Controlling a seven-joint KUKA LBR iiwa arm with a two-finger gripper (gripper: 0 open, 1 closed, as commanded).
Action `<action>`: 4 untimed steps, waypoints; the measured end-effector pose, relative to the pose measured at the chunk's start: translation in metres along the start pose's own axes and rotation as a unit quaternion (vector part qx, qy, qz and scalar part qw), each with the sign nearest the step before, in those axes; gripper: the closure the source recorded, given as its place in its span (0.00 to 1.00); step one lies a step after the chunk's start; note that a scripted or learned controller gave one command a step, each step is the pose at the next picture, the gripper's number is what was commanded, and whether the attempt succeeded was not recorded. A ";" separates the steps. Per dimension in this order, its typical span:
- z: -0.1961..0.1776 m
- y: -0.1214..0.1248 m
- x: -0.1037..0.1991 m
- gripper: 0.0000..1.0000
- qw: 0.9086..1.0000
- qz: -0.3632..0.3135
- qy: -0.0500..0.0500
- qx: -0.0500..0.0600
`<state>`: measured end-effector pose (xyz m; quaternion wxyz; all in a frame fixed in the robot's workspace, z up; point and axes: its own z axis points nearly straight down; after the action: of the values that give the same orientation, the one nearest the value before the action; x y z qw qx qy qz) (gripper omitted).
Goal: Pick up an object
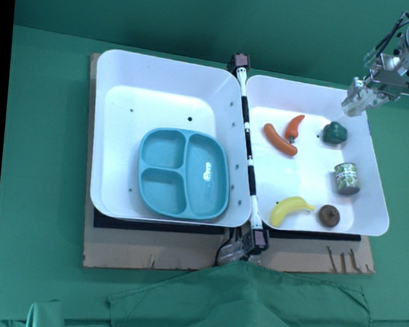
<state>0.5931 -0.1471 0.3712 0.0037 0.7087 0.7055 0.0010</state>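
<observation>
At the near edge of the right bin (369, 231), a yellow banana (290, 209) and a brown doughnut (329, 216) lie side by side but apart, each resting on the bin floor. Beyond them, a small green-labelled can (345, 178) stands near the right wall. Farther in, an orange-red sausage (280, 139) and a red chilli pepper (294, 126) lie close together, and a dark green bell pepper (334, 132) sits near the far right corner. The left bin (127, 74) holds a teal divided plate (184, 173). No object has been lifted; by this evidence, the pick is not yet done and the approach, descent and grasp all remain. The tool (357, 100) hangs over the far right rim of the right bin, just beyond the bell pepper, the nearest candidate. Nothing is visible between its fingers; how far they are spread cannot be determined at this size.
</observation>
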 end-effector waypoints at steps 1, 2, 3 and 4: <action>0.014 0.041 0.042 1.00 1.000 -0.001 0.001 0.000; 0.016 0.030 0.077 1.00 1.000 -0.001 0.001 0.001; 0.019 0.015 0.117 1.00 1.000 -0.001 0.002 0.002; 0.030 0.085 0.090 1.00 1.000 0.000 0.001 0.000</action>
<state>0.6785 -0.0573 0.3415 0.0031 0.7085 0.7057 0.0011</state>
